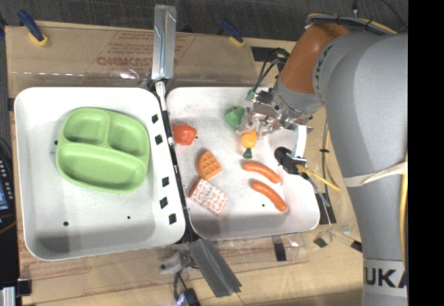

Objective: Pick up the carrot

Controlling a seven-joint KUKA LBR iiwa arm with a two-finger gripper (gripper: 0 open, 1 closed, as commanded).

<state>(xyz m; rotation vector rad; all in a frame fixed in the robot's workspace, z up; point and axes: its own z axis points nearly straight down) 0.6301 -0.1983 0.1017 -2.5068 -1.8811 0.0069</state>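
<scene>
Two bins: set side by side on the surface
Carrot (248, 139): right bin, upper centre, reachable
End effector (267, 116): poised above carrot for descent; grip state cannot be told

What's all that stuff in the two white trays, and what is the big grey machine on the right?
Bins: two, white, side by side on the bench.
Divided plate: one, green, left bin.
Tomato-like piece: one, red, right bin near the divider.
Waffle-like piece: one, orange-brown, right bin middle.
Wafer: one, pink and white, right bin front.
Sausages: two, red-orange, right bin, right of the waffle.
Green item: one, right bin rear.
Carrot: one, orange-yellow, just below the end effector.
Arm: one, grey with orange band, from the right.
End effector: one, over the right bin.
</scene>
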